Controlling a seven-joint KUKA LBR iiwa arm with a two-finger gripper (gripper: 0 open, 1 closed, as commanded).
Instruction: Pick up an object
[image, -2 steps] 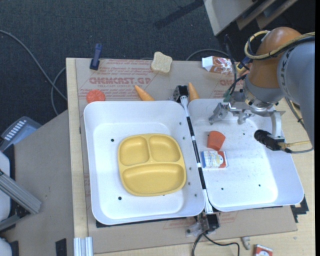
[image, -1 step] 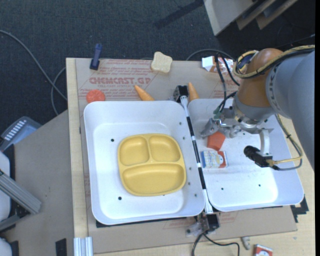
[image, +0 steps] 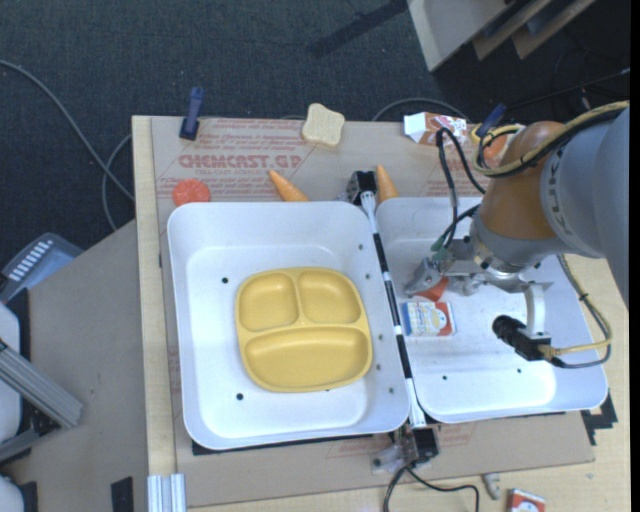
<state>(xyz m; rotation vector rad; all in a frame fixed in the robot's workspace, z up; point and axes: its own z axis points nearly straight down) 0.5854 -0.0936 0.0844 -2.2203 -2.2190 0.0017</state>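
Fingers (image: 424, 281) of the gripper (image: 447, 283) are hovering spread over the small carton (image: 428, 320) in the right bin (image: 500, 395), apparently lining up a pinch.

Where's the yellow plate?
Camera view: yellow plate lies centred in the left bin, left of the carton in the right bin.

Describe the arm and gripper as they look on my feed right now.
The arm is a thick, rounded grey tube that ends in a bulging orange band above the wrist. Thin black cables loop down beside the band. Below it sits the gripper, a compact piece of silver-grey metal.
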